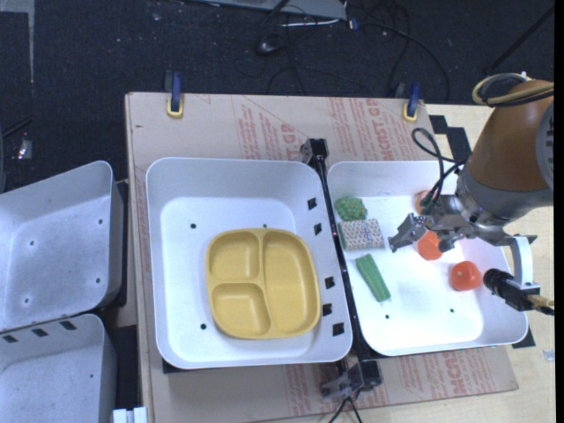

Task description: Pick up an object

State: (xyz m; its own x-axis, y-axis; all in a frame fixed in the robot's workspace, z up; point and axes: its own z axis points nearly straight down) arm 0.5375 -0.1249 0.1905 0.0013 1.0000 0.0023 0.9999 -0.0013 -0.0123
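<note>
My gripper (411, 233) hangs over the middle of the right bin (423, 333), reaching in from the right. Just to its right and partly under the wrist lies a small orange object (430, 249); I cannot see whether it is held. A second orange-red object (465, 276) lies further right. Left of the gripper sit a round green object (351, 208), a speckled pale block (360, 233) and a long green block (374, 278).
The left bin (176, 324) holds a yellow divided plate (263, 282). A black divider (335, 245) runs between the bins. The arm's grey and orange body (511, 161) covers the right bin's far right corner. A black part (507, 289) juts out at the right rim.
</note>
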